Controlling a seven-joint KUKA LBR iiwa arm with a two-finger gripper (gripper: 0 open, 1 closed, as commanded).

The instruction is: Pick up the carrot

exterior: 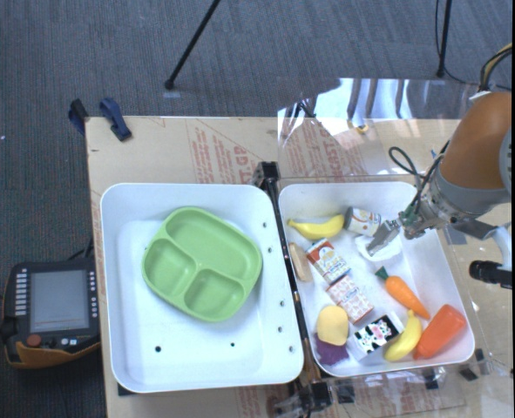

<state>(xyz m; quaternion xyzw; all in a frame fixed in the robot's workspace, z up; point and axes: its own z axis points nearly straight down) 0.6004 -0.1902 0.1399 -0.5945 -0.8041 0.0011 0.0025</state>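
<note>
Orange toy carrot [405, 292] lies in the right white bin [453, 279], just below the empty, parted two-finger gripper [381, 239].

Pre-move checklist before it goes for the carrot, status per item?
1. Small orange carrot with green top in view in the right white bin: ok.
2. Carrot lies apart from its neighbours, top side free: ok.
3. Gripper over the carrot: not ok, it sits up and left of it.
4. Gripper free of any load: cannot tell.
5. Larger orange pepper-like toy close by, risk of wrong pick: not ok.
6. Green divided plate in the left white bin, out of the path: ok.
</note>
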